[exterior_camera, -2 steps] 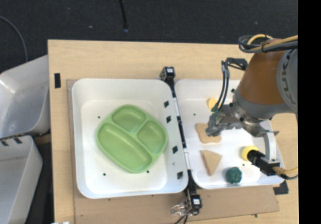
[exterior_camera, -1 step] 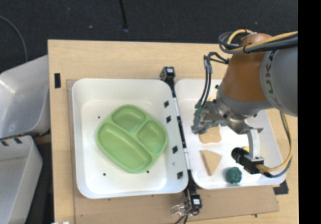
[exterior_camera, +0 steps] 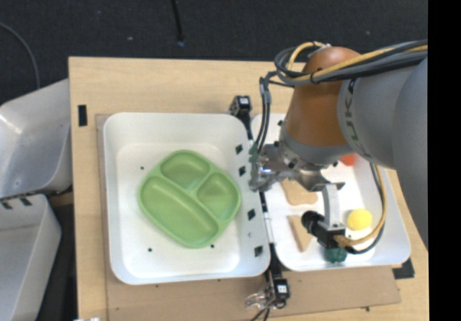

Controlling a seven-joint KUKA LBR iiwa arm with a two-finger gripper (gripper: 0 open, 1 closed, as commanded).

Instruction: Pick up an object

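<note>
My gripper (exterior_camera: 301, 181) hangs low over the right bin (exterior_camera: 392, 240), mostly hidden under the orange-banded wrist. Right below it lies a tan wooden piece (exterior_camera: 297, 194). A second tan wedge (exterior_camera: 300, 233) sits nearer the front. To their right rests a yellow ball (exterior_camera: 359, 219). A small dark green thing (exterior_camera: 336, 255) lies by the bin's front edge. A bit of orange (exterior_camera: 348, 160) peeks out from behind the arm. I see nothing held.
The left bin (exterior_camera: 122, 255) holds a green divided plate (exterior_camera: 189, 198) near its middle. A raised divider (exterior_camera: 253, 190) separates the two bins. The arm covers the back of the right bin.
</note>
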